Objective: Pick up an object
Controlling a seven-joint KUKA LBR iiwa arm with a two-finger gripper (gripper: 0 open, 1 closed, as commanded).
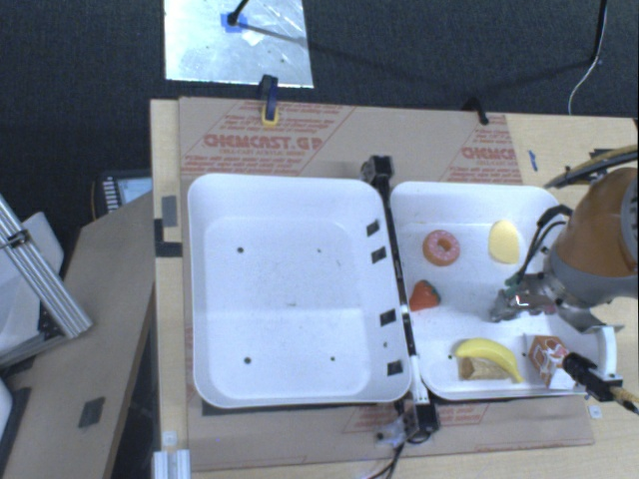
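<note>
Reaching in from the right, gripper [511, 304] hanging low over the right bin [469, 203], near its middle. Jaw state: cannot tell, too blurred. Lying in that bin: donut [440, 247] and lemon [504, 240] toward the back, strawberry [424, 295] by the left wall, banana [488, 354] over a brown piece [481, 369] at the front, small box [548, 358] beside it. Left bin [290, 287] sitting alongside.
</note>
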